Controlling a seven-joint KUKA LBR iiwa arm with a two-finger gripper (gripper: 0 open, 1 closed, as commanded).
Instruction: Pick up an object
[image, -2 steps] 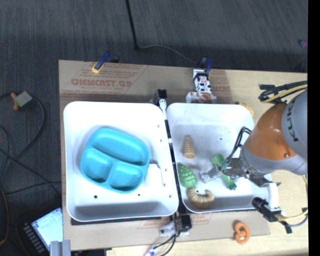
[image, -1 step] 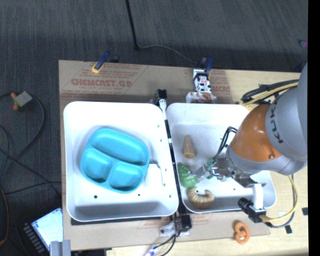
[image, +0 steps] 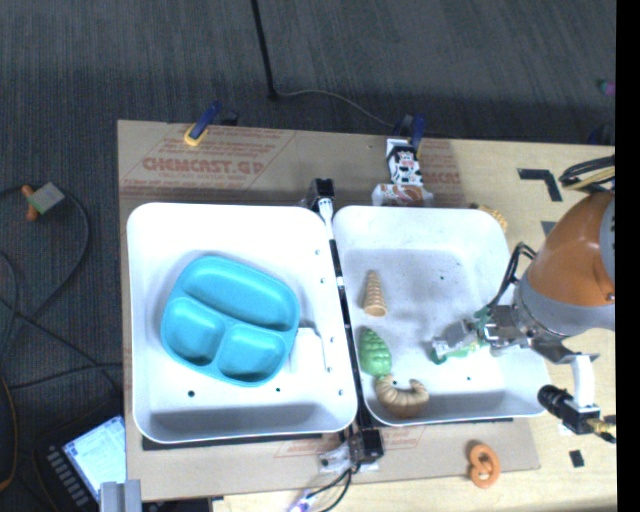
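Gripper (image: 452, 348) sat low in right bin (image: 480, 235); can't tell its state. Nearest targets: green toy (image: 375, 352), curled pastry (image: 402, 396), cone (image: 373, 292). Best approach: centre over one, descend vertically.

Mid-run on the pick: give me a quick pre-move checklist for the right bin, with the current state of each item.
1. Gripper inside the right bin: ok, low over the floor right of centre.
2. Object between the fingers: cannot tell; they are too small and blurred to read.
3. Targets available: ok. A tan cone, a green ridged piece and a curved tan piece lie along the bin's left and front side.
4. Gripper lined up on a target: not ok; all three lie to its left, apart from it.
5. Left bin contents out of the way: ok, the blue divided tray sits wholly there.
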